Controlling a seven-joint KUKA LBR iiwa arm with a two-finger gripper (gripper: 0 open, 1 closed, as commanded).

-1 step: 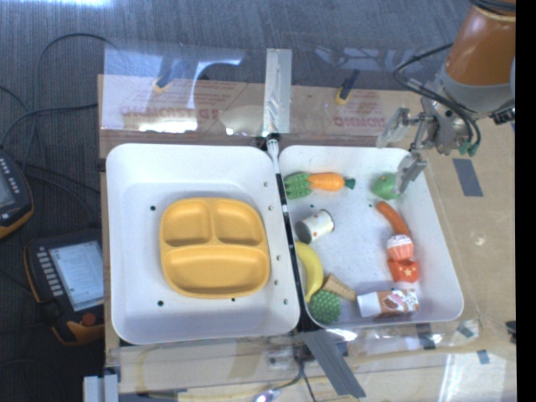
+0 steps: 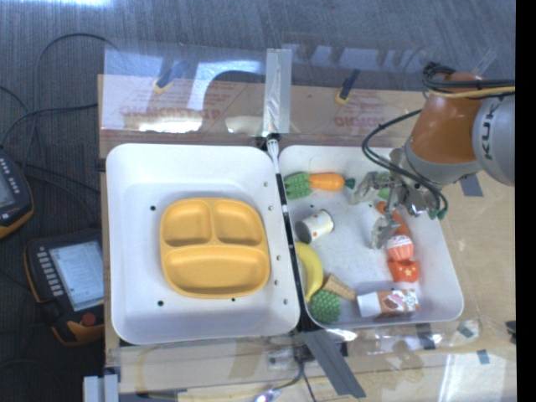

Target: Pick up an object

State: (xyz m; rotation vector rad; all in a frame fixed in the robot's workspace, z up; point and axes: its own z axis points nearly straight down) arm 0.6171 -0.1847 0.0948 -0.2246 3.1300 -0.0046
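The right bin (image 2: 435,249) holds several toys. A toy carrot (image 2: 325,182) with a green top lies at its far left, and a small white cup (image 2: 316,224) lies on its side below it. A yellow banana (image 2: 308,268) and a green-topped cone (image 2: 328,302) sit along the left wall. A red and orange toy (image 2: 402,260) and a white and red packet (image 2: 387,301) lie near the front right. My gripper (image 2: 375,212) hangs over the middle of this bin, open, with nothing seen between its fingers. It stands right of the cup and just above the red and orange toy.
The left bin (image 2: 134,224) bears a yellow divided plate (image 2: 215,245). A ridge (image 2: 283,224) separates the two bins. Cables trail from the arm's wrist (image 2: 448,132) over the bin's far right corner. A pendant (image 2: 67,275) lies on the floor at left.
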